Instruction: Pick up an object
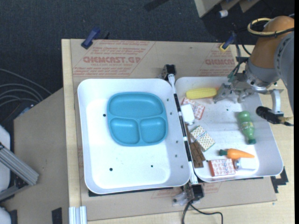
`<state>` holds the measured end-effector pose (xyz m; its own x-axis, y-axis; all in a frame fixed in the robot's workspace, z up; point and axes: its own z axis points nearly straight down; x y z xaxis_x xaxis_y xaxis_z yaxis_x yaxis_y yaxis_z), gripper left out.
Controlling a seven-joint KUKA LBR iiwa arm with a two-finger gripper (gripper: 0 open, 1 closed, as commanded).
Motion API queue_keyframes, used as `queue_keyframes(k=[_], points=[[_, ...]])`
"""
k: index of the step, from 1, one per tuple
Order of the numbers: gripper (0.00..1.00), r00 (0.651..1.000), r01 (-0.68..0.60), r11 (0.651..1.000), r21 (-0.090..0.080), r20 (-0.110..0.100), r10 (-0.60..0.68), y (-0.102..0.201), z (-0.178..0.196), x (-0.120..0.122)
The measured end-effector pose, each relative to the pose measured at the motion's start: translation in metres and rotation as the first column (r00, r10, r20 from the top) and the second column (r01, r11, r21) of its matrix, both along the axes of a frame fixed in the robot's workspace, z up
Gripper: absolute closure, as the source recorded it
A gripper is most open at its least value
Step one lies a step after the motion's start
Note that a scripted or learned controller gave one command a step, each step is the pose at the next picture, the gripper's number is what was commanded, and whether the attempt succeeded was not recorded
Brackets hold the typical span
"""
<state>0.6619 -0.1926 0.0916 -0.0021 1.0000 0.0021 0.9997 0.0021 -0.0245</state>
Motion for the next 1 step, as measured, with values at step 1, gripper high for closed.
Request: queue_keyframes(k=[1], points=[[0.00, 1.000, -0.001, 1.000, 0.007, 0.001, 0.001, -0.0187, -0.0103, 0.0005]])
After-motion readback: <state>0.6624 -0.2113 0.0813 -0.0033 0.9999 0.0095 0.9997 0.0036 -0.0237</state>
